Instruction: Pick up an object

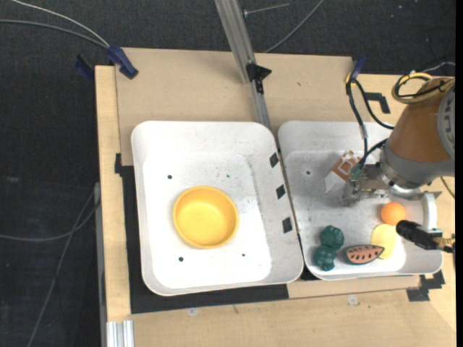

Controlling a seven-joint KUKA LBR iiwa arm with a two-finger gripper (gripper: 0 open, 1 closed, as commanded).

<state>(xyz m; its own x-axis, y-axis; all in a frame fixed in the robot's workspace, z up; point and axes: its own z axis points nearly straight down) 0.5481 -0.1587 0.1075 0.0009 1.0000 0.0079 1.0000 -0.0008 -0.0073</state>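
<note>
My tool (352,191) is hovering low in the right bin (311,144), near an orange ball (393,213); I cannot tell its grip.

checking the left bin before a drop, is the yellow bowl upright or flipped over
Upright. The yellow bowl sits in the left bin with its open side up: its rim rings a hollow interior, with nothing inside.

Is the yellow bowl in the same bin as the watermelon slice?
No. The yellow bowl sits in the left bin; the watermelon slice lies in the right bin.
</note>
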